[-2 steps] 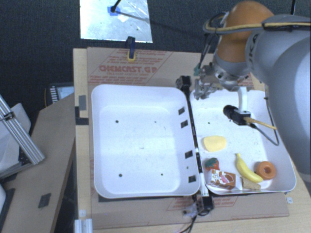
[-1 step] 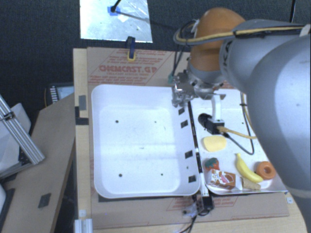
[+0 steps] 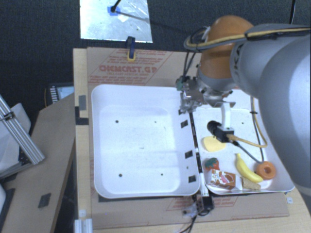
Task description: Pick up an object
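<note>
My gripper [image 3: 186, 101] hangs over the far end of the divider between the two bins, at the right bin's [image 3: 279, 181] inner far corner. The right bin holds a flat pale-yellow disc [image 3: 214, 143], a banana [image 3: 245, 168], an orange ring [image 3: 266, 170], a small red fruit [image 3: 212, 163], a red-and-white snack packet [image 3: 223, 179] and a tan wedge [image 3: 250, 183]. All of them lie toward the near end of the bin, well in front of the gripper. Nothing shows in the gripper. The grey arm covers the bin's far right part.
The left bin [image 3: 99, 130] sits beside the right one on a cardboard sheet [image 3: 131, 64]. A shiny metal plate [image 3: 114, 13] lies at the back. An aluminium rail [image 3: 17, 135] stands at the far left, off the bench.
</note>
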Motion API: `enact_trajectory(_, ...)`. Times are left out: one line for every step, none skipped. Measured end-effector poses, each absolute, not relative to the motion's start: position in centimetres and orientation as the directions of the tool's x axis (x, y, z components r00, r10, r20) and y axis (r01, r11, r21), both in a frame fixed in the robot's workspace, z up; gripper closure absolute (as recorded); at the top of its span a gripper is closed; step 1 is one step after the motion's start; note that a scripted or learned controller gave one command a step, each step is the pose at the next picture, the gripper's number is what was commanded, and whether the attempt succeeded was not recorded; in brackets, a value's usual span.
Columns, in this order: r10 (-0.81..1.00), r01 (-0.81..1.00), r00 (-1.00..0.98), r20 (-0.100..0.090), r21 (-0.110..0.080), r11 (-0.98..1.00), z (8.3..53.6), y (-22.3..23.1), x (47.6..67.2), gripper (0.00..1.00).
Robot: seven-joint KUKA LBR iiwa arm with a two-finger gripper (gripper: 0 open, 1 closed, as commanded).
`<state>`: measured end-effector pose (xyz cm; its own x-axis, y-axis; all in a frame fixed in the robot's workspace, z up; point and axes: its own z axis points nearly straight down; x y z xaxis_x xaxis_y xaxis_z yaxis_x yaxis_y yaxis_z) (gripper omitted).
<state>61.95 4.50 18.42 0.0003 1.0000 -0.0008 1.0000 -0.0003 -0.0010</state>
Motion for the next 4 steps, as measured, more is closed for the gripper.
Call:
enact_trajectory(1.0,1.0,-0.003,0.0,0.003,0.003,19.6,4.6,62.1,1.0)
enact_trajectory(1.0,1.0,-0.005,0.001,0.005,0.005,20.6,4.6,62.2,1.0)
enact_trajectory(1.0,1.0,-0.009,0.002,0.004,0.009,19.1,10.2,65.9,1.0)
enact_trajectory(1.0,1.0,-0.007,-0.001,-0.006,0.007,8.6,11.2,66.7,1.0)
